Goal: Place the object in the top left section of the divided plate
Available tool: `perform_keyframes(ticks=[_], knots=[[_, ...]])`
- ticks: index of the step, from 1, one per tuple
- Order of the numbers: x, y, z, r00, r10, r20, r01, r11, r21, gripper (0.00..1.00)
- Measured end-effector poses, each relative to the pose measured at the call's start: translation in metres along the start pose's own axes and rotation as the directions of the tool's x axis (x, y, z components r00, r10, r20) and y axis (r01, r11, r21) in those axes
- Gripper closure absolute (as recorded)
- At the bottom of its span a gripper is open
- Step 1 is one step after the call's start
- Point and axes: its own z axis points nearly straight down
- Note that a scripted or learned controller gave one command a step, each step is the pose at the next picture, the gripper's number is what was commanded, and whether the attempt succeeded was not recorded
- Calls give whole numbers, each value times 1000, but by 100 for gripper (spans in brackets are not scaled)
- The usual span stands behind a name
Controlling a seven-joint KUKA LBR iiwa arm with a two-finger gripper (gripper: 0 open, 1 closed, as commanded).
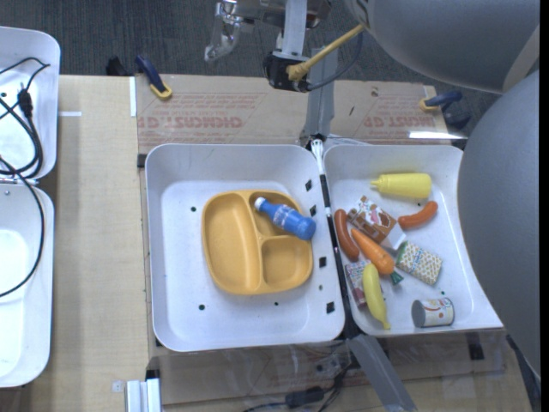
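The blue bottle (286, 217) is laid in the divided plate's (225, 260) upper section (apparently placed); the gripper's (225, 37) state cannot be told.

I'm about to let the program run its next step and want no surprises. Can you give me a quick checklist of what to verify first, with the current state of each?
1. Divided plate sits flat inside the left bin: ok.
2. Blue bottle lies in a plate section: ok, it rests in the upper right section, tilted across the rim.
3. Bottle in the top left section: not ok.
4. Gripper clear of both bins: ok, it hangs above the bench's far edge.
5. Gripper holding anything: cannot tell, too small and blurred.
6. Other items (mustard bottle, carrot, banana, can) in the right bin: ok.
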Motion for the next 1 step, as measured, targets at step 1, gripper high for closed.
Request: perform_keyframes(ticks=[1], knots=[[0, 0, 0, 998, -70, 0, 70, 998, 0, 0]])
